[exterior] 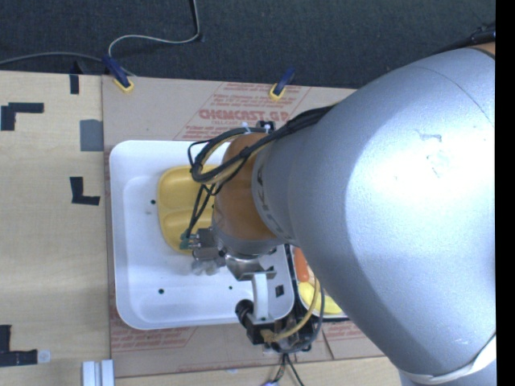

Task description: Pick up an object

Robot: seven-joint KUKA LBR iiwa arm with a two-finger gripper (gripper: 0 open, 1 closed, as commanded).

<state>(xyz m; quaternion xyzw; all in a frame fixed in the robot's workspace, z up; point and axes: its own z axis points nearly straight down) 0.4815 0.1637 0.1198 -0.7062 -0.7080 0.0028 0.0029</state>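
- A yellow object [179,203], rounded and soft-looking, lies in the far-left part of the left white bin [133,240]; its right side is hidden behind the arm, so its full shape cannot be told.
- It looks like the likeliest thing to pick, as it is the one loose item clearly showing in that bin.
- The claw [205,257] hangs low over the bin floor just near-right of the yellow object, at the end of the wrist with its black cables [211,155]. Whether it is open or closed, and whether anything is in it, cannot be told from this slanted look down.
- Judged step: the reach and descent toward the object, with no grasp shown yet.
- The next move would call for settling over the yellow object's body, not its edge, closing, then lifting straight up clear of the bin wall.
- An orange thing [301,268] peeks out right of the wrist, likely in the right bin.
- The grey arm [386,215] covers most of the right side of the table [48,248].
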